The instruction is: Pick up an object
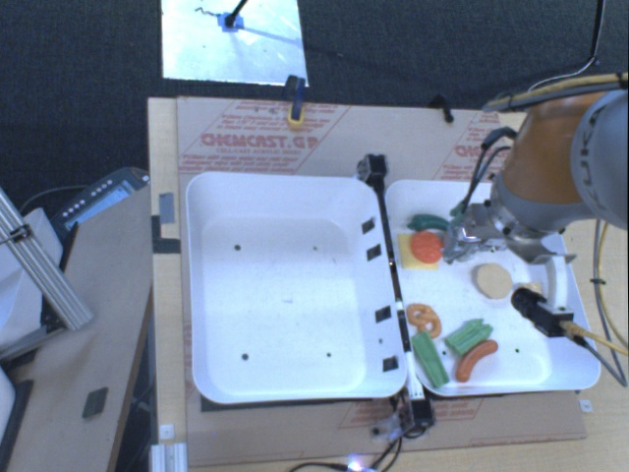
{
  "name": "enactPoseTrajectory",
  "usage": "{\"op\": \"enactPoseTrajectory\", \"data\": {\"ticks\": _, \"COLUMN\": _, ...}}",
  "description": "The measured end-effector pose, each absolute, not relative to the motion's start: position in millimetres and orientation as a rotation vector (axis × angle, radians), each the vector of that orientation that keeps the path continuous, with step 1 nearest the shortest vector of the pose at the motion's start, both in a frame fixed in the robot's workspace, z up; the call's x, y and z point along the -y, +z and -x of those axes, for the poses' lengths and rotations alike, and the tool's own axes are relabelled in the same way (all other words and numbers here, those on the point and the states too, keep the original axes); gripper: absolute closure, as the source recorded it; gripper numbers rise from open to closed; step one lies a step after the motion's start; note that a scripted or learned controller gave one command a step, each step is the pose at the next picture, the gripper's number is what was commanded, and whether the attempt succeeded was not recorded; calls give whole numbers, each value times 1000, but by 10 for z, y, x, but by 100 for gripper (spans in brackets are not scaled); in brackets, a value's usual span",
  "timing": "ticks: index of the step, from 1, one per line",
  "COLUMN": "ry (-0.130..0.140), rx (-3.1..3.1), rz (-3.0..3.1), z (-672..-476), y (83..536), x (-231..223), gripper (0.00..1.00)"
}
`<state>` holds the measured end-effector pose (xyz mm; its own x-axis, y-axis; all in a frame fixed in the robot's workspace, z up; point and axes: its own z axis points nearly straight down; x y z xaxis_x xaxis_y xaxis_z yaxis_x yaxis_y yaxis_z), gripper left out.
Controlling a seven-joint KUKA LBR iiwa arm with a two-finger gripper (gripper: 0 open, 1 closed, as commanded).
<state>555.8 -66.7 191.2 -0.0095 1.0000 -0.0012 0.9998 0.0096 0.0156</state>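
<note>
Dark carpet surrounds the counter (246, 131), which carries two white bins; the right bin (575, 367) is the landmark. Over its upper half hang the jaws (460, 236), whose opening I cannot tell, close beside an orange-red tomato (426, 248). Nearer the bin's middle lies a round tan biscuit (492, 281). Toward its front edge a sausage (476, 359) lies slanted, long axis rising rightward, beside a green bean bundle (467, 335), a pretzel (424, 316) and a green pod (428, 359).

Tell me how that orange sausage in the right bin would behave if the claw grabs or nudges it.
The sausage looks like a rounded, slightly curved toy, so a nudge would probably roll or spin it. Its smooth, glossy skin may slip between fingers. It lies against the green bean piece, which would likely shift too.
</note>
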Motion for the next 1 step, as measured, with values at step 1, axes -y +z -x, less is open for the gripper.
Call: {"op": "enactPoseTrajectory", "data": {"ticks": 1, "ry": -5, "rx": -2219, "rz": -2231, "z": -4954, "y": 795, "x": 1186, "gripper": 100}}
